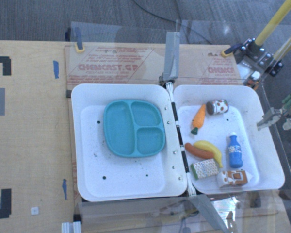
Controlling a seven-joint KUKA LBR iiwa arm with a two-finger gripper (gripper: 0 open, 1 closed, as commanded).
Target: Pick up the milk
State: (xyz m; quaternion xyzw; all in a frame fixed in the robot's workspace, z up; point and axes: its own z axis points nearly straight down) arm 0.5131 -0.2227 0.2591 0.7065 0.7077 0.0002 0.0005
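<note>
milk carton (232, 178) lies on its side in the right bin (266, 130), at the near edge toward the right corner, white with an orange-brown panel facing up. end effector (274, 118) sits at the far right of the view, just outside the right bin's right wall, about level with the bin's middle; whether it is open or closed cannot be told at this size, and nothing can be seen held in it. the milk carton is well apart from the end effector, down and to the left of it, with the bin's right rim between them. right bin contents: an upright blue bottle (235, 151) with a white cap just above the milk carton; a green-and-white patterned packet (204, 169) just left of the carton; a banana (211, 150) and a red-orange sausage (198, 151) lying side by side, touching, near the bin's centre-left; a carrot (199, 118) higher up with its green end toward the near side; a small brown-and-white can (217, 107) on its side near the far wall. left bin (87, 130) holds a teal divided plate (134, 127) with three compartments, set toward the far right of that bin. both bins rest side by side on the wooden surface (29, 130).
</note>
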